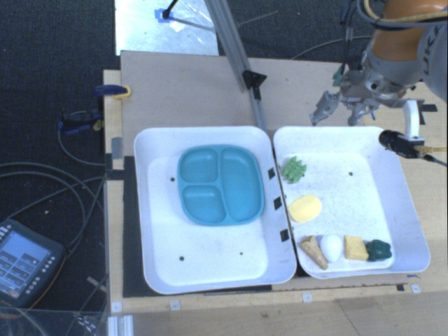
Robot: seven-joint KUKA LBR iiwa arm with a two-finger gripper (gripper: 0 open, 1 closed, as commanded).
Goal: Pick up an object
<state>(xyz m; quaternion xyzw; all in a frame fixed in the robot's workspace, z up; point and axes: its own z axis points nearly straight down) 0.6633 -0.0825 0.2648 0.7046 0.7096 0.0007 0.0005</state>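
Two-finger metal gripper (340, 110) hung open and empty just beyond the right shallow white plastic bin's (406, 208) far rim, likely staged above the small toys.

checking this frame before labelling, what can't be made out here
- Claw: too small and blurred in the camera view to read its opening.
- Arm: cut off by the top and right edges.
- Dark green item in the right bin: too small to identify.

Fixed overhead cam, slanted, both bins (210, 275)
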